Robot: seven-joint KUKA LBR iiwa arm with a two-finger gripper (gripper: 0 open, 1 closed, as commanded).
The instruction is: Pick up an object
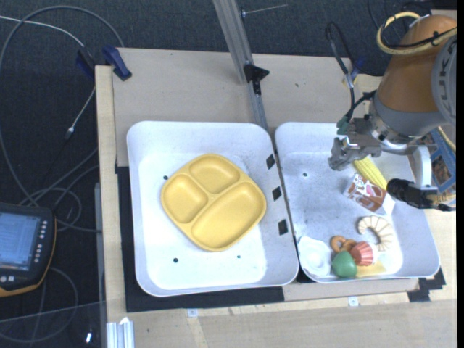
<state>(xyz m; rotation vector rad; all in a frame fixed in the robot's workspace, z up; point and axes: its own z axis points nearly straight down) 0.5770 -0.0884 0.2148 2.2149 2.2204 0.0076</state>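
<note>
Hovering over the right bin [304, 194] at its 12 o'clock edge, gripper [342, 153] grasps nothing; whether its jaws stand apart — cannot tell. Nearest pick, yellow corn [370, 171], lies just beside it at 4 o'clock, touching a snack packet [365, 191]. Risk, imo: a descent w/ slight offset pinches both, or nudges the corn away.

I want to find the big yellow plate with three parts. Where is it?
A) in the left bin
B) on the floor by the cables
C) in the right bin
A: the yellow plate lies flat in the left bin, while the right bin has the small toy foods and the arm's gripper over it.
</note>
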